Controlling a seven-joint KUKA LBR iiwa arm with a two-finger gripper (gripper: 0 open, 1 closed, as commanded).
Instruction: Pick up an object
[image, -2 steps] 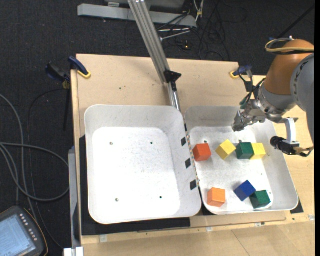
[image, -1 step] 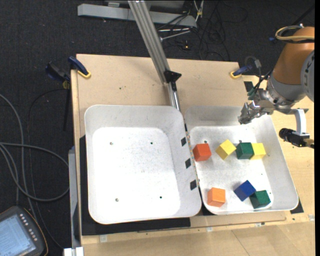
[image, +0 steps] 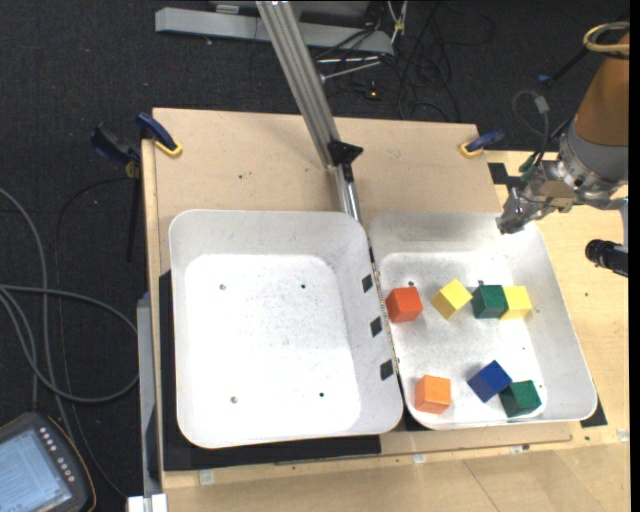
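Observation:
Several small blocks lie in the right bin (image: 455, 235). A red-orange block (image: 404, 304) sits near its left wall, with a yellow block (image: 452, 298), a green block (image: 489, 301) and a second yellow block (image: 517, 301) in a row to its right. Nearer the front are an orange block (image: 433, 393), a blue block (image: 489, 380) and a green block (image: 520, 398). My gripper (image: 512, 222) hangs over the bin's far right corner, well apart from every block. Nothing shows between its fingers.
The left bin (image: 265, 325) lies beside the right one on the wooden bench (image: 250, 160). A slanted metal pole (image: 305, 85) comes down to the bins' shared far edge. Clamps (image: 155, 135) sit at the bench corners. Cables lie on the dark floor.

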